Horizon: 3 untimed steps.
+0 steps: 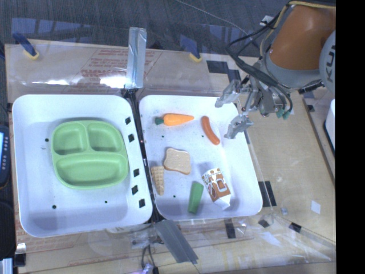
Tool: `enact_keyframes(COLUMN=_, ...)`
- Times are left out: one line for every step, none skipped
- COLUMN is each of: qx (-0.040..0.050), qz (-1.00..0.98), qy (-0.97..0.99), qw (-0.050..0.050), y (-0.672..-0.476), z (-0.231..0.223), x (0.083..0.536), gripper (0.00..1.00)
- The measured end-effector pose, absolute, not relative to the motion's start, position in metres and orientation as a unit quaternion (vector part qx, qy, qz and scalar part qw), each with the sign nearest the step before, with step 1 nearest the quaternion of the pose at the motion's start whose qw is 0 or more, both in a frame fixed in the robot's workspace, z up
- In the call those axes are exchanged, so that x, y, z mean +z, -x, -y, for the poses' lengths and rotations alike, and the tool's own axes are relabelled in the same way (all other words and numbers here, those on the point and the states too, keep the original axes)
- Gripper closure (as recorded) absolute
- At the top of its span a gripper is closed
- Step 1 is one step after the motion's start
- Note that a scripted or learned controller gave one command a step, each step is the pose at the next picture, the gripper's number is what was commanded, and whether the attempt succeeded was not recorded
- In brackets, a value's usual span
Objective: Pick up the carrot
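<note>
— Camera view: where's the carrot?
— Far end of the right bin, lying flat, left of the sausage.
— And the gripper?
— Over that bin's far right rim, fingers spread wide, holding nothing, well apart from the carrot.

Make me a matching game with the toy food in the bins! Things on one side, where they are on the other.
Things:
1. carrot
2. green plate
3. bread
4. cone

Places:
A. in the left bin
B. middle of the right bin
C. far end of the right bin, left of the sausage
D. by the right bin's left wall, near end

Pairs: 1-C, 2-A, 3-B, 4-D
</note>
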<state>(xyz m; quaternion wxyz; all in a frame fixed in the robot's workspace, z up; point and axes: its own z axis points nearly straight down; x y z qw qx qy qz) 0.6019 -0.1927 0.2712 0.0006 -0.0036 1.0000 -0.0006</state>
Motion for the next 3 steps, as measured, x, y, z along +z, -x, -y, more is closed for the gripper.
enact_keyframes(qx=0.0012, qz=-0.999, qy=-0.044, qw=-0.005, y=-0.602, z=0.193, x=0.157, gripper=0.00)
enact_keyframes(qx=0.0020, qz=-0.999, qy=-0.046, qw=-0.004, y=-0.641, z=0.105, x=0.090, gripper=0.00)
enact_keyframes(qx=0.0002, qz=-0.999, qy=-0.044, qw=0.000, y=-0.643, z=0.107, x=0.104, gripper=1.00)
